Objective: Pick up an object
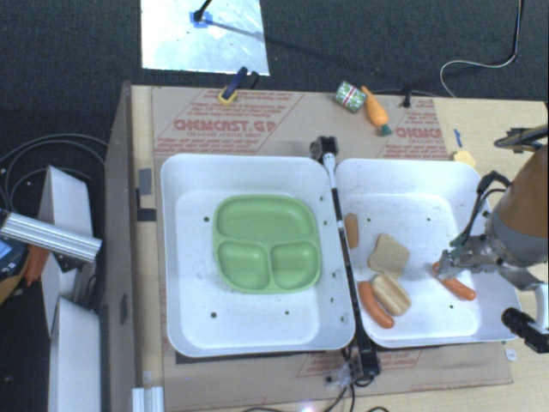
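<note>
**Reaching for the small carrot in the right bin**

Your target looks like the small carrot, lying near the right wall of the right bin. The gripper hangs just above its left end; you cannot tell how its fingers stand. Next, I judge, lower squarely and close. Bread and a hot dog lie nearby. The left bin holds a green tray; cardboard covers the desk.

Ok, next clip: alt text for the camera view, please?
The arm's gripper is low in the right bin, beside a small carrot. Bread, a hot dog and sausages lie nearer the divider; the left bin holds a green tray.
</note>
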Action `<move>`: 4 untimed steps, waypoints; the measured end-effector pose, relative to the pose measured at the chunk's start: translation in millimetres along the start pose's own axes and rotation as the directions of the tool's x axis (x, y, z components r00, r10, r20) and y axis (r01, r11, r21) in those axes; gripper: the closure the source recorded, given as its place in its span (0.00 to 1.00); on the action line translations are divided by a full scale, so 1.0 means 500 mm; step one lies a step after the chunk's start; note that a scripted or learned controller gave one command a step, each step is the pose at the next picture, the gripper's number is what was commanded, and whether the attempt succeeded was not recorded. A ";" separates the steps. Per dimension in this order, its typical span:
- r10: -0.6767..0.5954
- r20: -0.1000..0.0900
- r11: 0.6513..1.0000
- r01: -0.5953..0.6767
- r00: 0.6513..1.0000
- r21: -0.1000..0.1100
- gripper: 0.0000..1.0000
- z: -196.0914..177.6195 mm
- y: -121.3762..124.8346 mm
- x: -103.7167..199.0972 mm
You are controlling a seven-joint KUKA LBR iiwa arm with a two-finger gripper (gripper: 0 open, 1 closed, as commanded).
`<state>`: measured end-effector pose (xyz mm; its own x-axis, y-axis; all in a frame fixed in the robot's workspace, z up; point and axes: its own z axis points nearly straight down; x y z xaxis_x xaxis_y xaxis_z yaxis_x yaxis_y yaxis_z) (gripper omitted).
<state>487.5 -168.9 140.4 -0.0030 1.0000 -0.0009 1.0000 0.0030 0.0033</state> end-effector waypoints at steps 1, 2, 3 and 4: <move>0.001 -0.001 1.000 -0.001 1.000 0.001 0.00 0.001 -0.001 0.000; 0.002 0.000 1.000 -0.002 1.000 0.002 0.00 0.112 0.016 -0.076; 0.001 0.000 1.000 -0.001 1.000 -0.001 1.00 0.091 0.018 -0.075; -0.001 -0.002 1.000 0.001 1.000 0.001 1.00 -0.003 0.100 0.128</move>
<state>537.1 -104.9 142.2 -0.0045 1.0000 0.0012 1.0000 0.0045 0.0027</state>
